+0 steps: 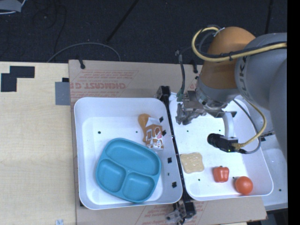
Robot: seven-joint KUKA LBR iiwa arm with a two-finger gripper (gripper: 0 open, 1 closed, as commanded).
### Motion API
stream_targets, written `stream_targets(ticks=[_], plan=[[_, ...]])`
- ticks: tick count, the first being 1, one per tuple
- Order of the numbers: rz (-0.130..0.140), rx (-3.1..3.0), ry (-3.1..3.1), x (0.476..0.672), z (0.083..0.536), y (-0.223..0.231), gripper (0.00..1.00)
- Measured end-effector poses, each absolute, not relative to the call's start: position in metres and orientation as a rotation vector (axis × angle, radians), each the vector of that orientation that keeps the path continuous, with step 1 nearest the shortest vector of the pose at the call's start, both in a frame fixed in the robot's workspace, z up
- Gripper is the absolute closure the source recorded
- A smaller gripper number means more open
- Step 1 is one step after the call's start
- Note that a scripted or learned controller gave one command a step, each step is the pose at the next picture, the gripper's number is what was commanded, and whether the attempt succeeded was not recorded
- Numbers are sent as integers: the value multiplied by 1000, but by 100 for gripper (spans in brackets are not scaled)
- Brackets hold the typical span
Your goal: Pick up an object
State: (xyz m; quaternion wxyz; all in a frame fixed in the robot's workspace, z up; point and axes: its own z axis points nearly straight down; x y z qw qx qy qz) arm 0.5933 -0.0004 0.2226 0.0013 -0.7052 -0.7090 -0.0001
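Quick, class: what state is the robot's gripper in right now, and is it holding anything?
Gripper: it hangs over the right bin near the back left corner; open or shut cannot be told, and nothing is seen held.

Floor: dark carpet [93, 13] across the top, with thin black cables [122, 13] trailing over it.
Table: pale wood table [33, 139] on the left, bearing black and grey patches [61, 93].
Underlay: brown cardboard sheet [117, 78] with red print, lying under the bins.
Light: even, soft shadows.
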Motion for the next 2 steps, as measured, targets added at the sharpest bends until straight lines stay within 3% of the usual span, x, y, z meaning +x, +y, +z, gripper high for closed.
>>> stream_targets(ticks=[2], plan=[[0, -2217, -2224, 617, 224, 94, 100]])
